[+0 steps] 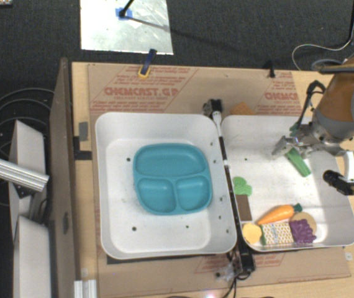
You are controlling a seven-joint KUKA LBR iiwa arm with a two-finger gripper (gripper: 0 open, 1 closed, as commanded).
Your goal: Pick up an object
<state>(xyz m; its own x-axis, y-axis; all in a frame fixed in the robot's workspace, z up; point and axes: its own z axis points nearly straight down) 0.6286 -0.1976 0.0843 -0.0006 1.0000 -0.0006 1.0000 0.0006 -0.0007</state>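
The arm [344, 98] enters from the right and ends over the far part of the right bin [258, 135]. The gripper [296, 146] hangs low there, fingers spread apart, with a green block [299, 162] lying tilted just below and near them. The block appears to touch the fingertips, but the view is too coarse to confirm contact; nothing sits between the fingers.

The right bin's far and middle floor is mostly bare white, giving open room to the left of the gripper. Its near edge is crowded: a carrot [278, 213], a yellow piece [251, 232], a patterned block [276, 233], a purple grape bunch [302, 230] and a tan round piece [305, 218] lie packed together along the near rim. A green leaf shape [241, 185] and a brown bar [244, 208] lie against the left wall, beside the seam between the bins.

The left bin [115, 166] holds a teal divided tray [172, 177] at its centre, with bare floor on every side of it.

The brown sheet [164, 82] under the bins carries red print reading "CHEMCAST", repeated at far left and far right.
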